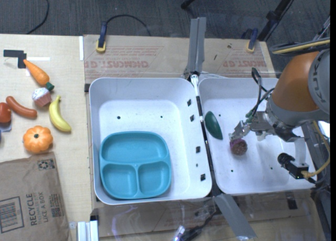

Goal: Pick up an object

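Note:
In the right bin [262,179], a small dark reddish round object [239,147] lies near the middle. My gripper [239,134] hangs directly over it, its tip touching or nearly touching the object's top. A dark green leaf-shaped object [212,124] lies to the left, close to the bin's left wall. The grey arm with its orange band [296,85] reaches in from the right.
The left bin [105,103] holds a teal three-compartment tray [135,164] at its front. A metal divider [197,51] stands between the bins. Toy foods lie on the bench at far left: a carrot [37,72], a banana [58,115], a pumpkin [38,140].

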`<action>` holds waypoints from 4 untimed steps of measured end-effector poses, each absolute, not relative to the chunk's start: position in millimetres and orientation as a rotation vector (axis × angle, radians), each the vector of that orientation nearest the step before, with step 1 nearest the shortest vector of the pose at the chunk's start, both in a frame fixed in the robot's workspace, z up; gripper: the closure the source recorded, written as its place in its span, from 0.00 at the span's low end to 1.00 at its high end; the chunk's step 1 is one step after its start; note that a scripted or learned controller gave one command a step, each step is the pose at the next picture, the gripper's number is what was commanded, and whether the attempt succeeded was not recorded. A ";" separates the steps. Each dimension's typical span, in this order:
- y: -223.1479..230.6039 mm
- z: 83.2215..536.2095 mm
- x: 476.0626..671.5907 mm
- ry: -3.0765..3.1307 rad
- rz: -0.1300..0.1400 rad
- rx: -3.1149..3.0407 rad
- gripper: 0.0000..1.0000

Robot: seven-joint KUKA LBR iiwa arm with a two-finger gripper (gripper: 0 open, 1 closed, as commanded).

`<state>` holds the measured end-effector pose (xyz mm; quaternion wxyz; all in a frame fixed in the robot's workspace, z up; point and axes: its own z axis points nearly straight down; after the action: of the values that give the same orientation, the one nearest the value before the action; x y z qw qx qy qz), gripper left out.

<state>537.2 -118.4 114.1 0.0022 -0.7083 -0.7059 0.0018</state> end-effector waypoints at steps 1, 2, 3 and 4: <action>-98.8 88.3 542.6 -2.216 0.005 -2.220 0.00; -104.9 88.8 596.3 -2.220 0.004 -2.220 0.00; -118.7 87.6 656.5 -2.218 0.014 -2.212 0.00; -195.3 89.6 618.7 -2.219 0.004 -2.221 0.00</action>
<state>618.7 -195.3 89.6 0.0011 -0.7073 -0.7069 0.0012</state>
